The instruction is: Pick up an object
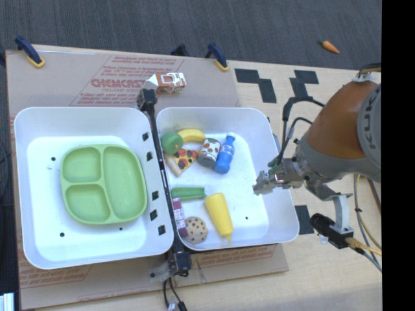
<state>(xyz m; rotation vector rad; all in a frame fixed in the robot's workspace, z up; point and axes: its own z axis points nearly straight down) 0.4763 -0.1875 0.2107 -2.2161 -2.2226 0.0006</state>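
Two bins | gripper (264, 184) over right bin's (275, 220) right edge | finger state unclear | yellow bottle (220, 214) nearby

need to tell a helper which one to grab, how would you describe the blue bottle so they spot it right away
Look in the right-hand white bin, the one without the green divided plate. In its upper half sits a cluster of toy food, and the blue bottle lies at that cluster's right end, white cap pointing up and away. It is the only blue item there, beside a banana and a pizza slice.
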